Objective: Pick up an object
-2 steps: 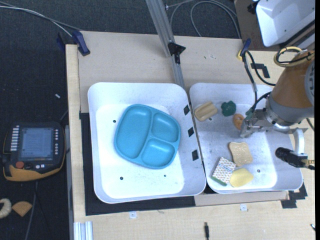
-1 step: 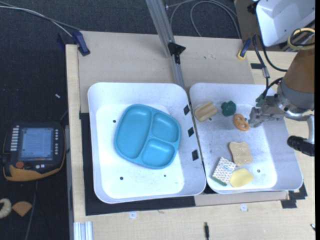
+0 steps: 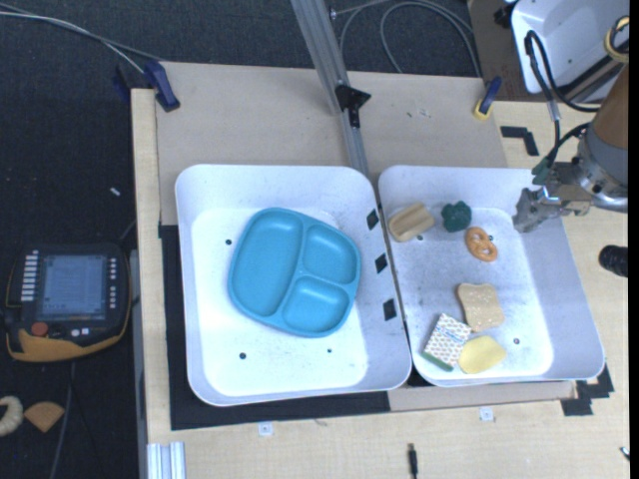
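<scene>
Two white bins sat on the tabletop: the left bin (image 3: 200,267) held one smooth blue divided plate (image 3: 295,270), the right bin (image 3: 559,297) six small objects. These were a tan bread roll (image 3: 410,222), a dark green lump (image 3: 456,216), an orange pretzel (image 3: 481,244), a toast slice (image 3: 480,305), a checkered packet (image 3: 446,340) and a yellow lemon-like piece (image 3: 480,355). The end effector (image 3: 539,208) hovered at the right bin's far right edge, its state impossible to tell.

The blue divided plate (image 3: 295,283) looks like smooth, slightly glossy plastic. Around it, the left white bin (image 3: 200,367) is matt plastic with dark specks. The bench (image 3: 260,118) behind it looks like pale, matt wood.
</scene>
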{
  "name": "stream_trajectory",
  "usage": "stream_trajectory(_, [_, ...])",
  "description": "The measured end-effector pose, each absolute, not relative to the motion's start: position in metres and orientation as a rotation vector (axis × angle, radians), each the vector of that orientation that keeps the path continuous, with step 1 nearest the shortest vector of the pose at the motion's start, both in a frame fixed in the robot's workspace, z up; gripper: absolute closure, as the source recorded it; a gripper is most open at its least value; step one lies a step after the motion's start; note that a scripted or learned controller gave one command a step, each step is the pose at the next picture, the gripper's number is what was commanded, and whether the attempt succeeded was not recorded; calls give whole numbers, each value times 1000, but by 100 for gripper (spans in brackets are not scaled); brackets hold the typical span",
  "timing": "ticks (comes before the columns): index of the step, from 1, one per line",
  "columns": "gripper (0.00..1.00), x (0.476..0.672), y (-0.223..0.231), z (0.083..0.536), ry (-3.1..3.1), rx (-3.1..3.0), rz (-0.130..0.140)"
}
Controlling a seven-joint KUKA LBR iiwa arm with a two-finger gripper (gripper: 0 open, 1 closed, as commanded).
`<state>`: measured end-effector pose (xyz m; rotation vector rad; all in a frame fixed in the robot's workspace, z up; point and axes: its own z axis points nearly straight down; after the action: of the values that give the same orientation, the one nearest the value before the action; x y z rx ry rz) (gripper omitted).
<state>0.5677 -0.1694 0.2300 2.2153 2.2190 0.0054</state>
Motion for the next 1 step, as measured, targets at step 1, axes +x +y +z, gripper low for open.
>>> stream_trajectory(1, [100,569,-169,273,2219,2216,5])
